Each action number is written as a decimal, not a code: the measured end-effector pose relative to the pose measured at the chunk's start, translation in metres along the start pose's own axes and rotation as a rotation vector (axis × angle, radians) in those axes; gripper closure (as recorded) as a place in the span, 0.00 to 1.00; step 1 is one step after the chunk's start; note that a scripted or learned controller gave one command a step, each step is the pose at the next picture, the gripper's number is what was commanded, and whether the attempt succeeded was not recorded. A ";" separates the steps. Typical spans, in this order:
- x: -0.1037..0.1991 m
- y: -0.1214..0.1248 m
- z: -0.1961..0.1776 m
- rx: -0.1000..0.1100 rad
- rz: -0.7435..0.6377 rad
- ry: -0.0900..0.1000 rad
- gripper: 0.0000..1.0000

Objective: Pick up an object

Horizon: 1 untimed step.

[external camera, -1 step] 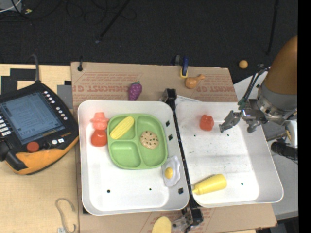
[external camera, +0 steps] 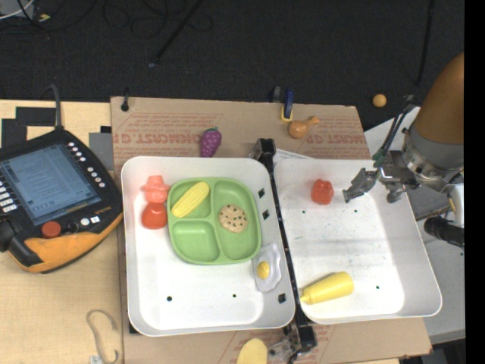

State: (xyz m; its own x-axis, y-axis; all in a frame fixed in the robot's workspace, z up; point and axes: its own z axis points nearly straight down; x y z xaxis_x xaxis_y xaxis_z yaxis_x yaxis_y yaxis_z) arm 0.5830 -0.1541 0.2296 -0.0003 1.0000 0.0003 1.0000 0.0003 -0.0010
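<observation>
My gripper hangs over the upper right part of the right bin, its two dark fingers spread open with nothing between them. A small red pepper lies on the bin floor just left of the left fingertip, apart from it. A yellow squeeze bottle lies on its side near the front left corner of the same bin.
The left bin holds a green divided plate with a corn cob and a cookie, a pink-and-red toy and a fried egg. Purple grapes, an orange pear and a teach pendant sit outside the bins.
</observation>
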 end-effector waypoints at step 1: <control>0.003 0.009 0.059 0.005 -0.002 0.001 0.00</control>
State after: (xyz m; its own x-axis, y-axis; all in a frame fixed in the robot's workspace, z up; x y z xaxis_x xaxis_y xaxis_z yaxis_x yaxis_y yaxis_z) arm 0.5920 -0.1507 0.1710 -0.0021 1.0000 0.0018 1.0000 0.0022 -0.0063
